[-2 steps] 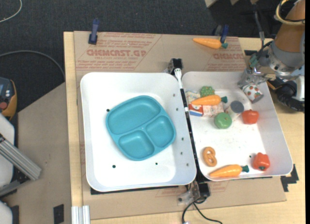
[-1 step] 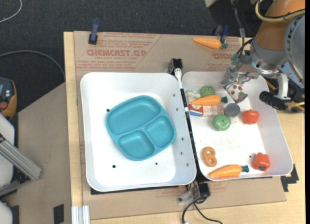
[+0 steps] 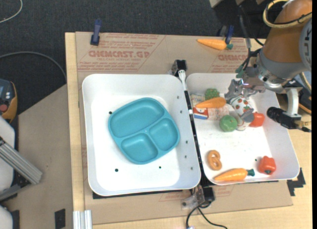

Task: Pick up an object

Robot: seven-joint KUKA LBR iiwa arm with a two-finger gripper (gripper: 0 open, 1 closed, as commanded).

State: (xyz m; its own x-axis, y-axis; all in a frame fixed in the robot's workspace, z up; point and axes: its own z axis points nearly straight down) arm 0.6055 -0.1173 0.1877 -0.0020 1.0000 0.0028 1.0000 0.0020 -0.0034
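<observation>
Grey two-finger gripper (image 3: 241,105) low among right white bin (image 3: 277,171) toys — grip state unclear, pickup not yet confirmed.

You have one fixed camera, mounted above the tabletop (image 3: 148,49) and looking down at a slant. Both white bins sit inside the frame: the left bin (image 3: 94,124) is near the centre and the right bin (image 3: 285,148) runs close to the right side. The far side of the tabletop lies toward the top of the frame, with dark floor (image 3: 99,0) beyond it; the near side lies toward the bottom. The arm (image 3: 287,34) enters from your upper right. You stand at middle range: both bins show whole, small items in them are readable, and fine detail at the gripper (image 3: 241,94) is not.
</observation>
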